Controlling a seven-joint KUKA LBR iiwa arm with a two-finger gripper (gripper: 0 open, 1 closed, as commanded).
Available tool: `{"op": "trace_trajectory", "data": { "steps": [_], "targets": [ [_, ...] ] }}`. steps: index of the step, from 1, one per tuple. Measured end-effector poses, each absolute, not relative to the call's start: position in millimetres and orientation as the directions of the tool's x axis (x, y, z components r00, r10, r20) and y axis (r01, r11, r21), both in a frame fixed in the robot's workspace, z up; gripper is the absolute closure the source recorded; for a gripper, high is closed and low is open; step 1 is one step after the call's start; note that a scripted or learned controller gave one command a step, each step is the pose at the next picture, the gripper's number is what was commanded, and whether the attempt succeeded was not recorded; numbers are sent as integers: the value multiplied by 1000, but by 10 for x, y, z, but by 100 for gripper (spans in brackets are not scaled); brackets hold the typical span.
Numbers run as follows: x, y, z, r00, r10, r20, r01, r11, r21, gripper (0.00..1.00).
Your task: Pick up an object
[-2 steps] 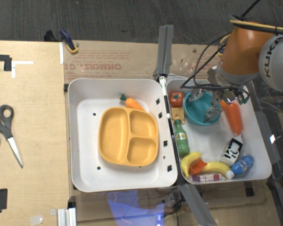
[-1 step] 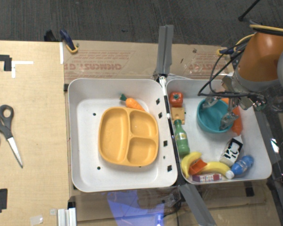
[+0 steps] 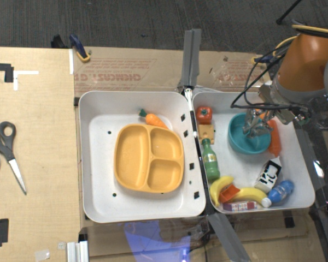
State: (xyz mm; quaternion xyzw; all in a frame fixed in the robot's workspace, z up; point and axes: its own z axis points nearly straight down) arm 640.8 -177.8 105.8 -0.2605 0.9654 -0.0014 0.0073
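Observation:
My gripper [image 3: 255, 125] hangs over the teal bowl [image 3: 246, 141] at the back of the right bin [image 3: 303, 168], under the orange-banded wrist [image 3: 306, 64]. An orange stick-shaped piece [image 3: 275, 138] leans on the bowl's right rim. Nothing shows between the gripper's tips. Along the bin's left side lie a tomato [image 3: 204, 113], a wooden block [image 3: 206, 131] and a green bottle [image 3: 210, 161]. At the front are a banana [image 3: 229, 189], a pink tube [image 3: 243, 205], a blue bottle [image 3: 279, 192] and a black-and-white carton [image 3: 269, 174].
The left bin [image 3: 93, 162] holds a yellow divided plate [image 3: 149, 158] and a carrot [image 3: 153, 119] behind it. Scissors [image 3: 8, 152] lie on the wooden bench at far left. A grey divider post [image 3: 190, 59] stands between the bins at the back.

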Motion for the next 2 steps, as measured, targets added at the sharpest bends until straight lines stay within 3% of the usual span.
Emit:
{"op": "trace_trajectory", "data": {
  "steps": [1,2],
  "targets": [
    [6407,-1777,1058,-864,-503,-13,-503,864,-6,0],
    [6426,-1778,1170,-866,-500,-20,-500,866,-10,100]
  ]
}}
